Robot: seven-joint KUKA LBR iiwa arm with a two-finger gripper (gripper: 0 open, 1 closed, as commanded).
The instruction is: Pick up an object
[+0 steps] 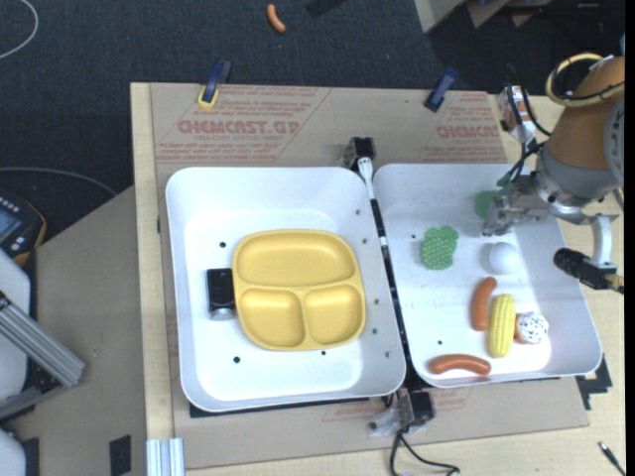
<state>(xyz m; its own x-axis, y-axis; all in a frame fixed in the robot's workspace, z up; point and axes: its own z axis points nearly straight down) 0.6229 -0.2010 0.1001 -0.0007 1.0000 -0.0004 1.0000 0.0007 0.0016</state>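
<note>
- on the bench: brown board [298,117] w/ red print, two shallow white bins side by side, clamps at the far edge, blue one [441,89] and a blue-yellow one [211,84].
- left bin [189,266]: yellow divided tray [298,288] in the middle, small black block [219,290] touching its left side.
- right bin [566,335]: green bumpy piece [439,247], white egg-like thing [503,258], corn cob [502,324] just beside an upright sausage [482,302], another sausage [458,365] lying near the front rim, small white spotted item [532,328] right of the corn.
- arm in from the right, gripper [508,211] low over the right bin's far part, above the egg; a green bit [485,204] at its left, can't tell if held or if the gripper is apart or closed.
- room: dark carpet [149,28] around the bench, small orange item [276,17] lying on it up top, cable loop at far left.
</note>
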